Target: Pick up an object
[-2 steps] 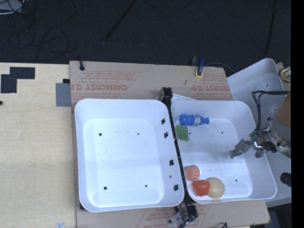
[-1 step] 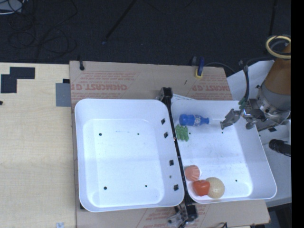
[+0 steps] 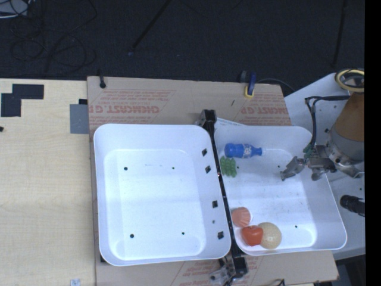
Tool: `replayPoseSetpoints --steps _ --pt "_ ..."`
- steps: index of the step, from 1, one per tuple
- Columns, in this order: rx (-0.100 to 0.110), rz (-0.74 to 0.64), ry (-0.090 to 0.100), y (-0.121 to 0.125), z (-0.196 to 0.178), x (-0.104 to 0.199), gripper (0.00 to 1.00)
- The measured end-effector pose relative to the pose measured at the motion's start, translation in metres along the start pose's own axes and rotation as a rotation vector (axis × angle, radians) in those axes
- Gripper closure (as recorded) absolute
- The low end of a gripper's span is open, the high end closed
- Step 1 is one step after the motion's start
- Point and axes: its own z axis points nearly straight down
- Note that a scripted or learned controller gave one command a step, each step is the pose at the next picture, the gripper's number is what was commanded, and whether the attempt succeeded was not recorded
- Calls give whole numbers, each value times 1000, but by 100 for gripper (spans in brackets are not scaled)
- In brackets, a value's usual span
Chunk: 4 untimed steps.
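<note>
The gripper (image 3: pixel 290 170) is seen at the right-hand side of the right bin (image 3: pixel 324 234), low over its floor, with the arm's wrist and orange band behind it toward the bin's right wall. Whether anything is clasped cannot be told from this view; nothing is seen between its tips, and their spread is too small and blurred to be judged. No particular object is fixed by the task, so the nearest candidate is taken as the blue bottle (image 3: pixel 242 151), which lies on its side in the far part of the right bin, to the left of the gripper and slightly farther from the camera. Its long axis is laid roughly left to right, with the cap end pointed toward the gripper, so a grasp across its narrow body is judged to be called for rather than one along its length. Just beside the bottle, against the divider between the two bins, a green knobbly object (image 3: pixel 228 167) is found. Well apart from the gripper, in the near left corner of the right bin, a pink ball (image 3: pixel 240 216), a red object (image 3: pixel 252 235) and a cream ball (image 3: pixel 271 235) are clustered, touching or nearly so.
</note>
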Motion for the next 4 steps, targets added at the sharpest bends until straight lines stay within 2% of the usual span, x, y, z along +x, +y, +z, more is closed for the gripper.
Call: replayPoseSetpoints --steps 1,2,3,4 --pt "-12 -3 -3 1 -77 0 0" --pt "-5 -5 0 15 73 40 0" --pt "-26 -5 -10 58 -118 -1 0" --pt "-7 -6 -2 60 -116 2 0"
